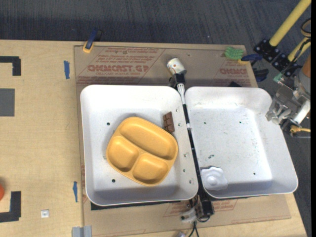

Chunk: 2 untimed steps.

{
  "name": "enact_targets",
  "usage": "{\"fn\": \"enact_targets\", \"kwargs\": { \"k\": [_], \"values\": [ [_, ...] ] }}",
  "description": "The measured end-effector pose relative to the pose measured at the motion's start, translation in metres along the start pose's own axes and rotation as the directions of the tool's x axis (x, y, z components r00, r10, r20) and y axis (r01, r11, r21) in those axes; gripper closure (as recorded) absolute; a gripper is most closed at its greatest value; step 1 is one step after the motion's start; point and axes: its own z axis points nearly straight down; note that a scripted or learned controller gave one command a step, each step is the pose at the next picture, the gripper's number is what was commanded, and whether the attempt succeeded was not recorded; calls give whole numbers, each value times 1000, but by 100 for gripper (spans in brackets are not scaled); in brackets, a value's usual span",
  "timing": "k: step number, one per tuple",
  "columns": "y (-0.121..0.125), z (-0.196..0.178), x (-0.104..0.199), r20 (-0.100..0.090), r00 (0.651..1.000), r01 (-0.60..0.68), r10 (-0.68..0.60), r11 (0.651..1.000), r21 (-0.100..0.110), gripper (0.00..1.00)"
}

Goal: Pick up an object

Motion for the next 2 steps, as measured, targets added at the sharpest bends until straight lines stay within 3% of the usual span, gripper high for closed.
{"fn": "enact_targets", "kwargs": {
  "k": [1, 2],
  "values": [
    [-33, 7, -29, 0, 974, -226, 226, 974, 2, 100],
    [-26, -3, -37, 0, 980, 198, -198, 980, 1, 100]
  ]
}}
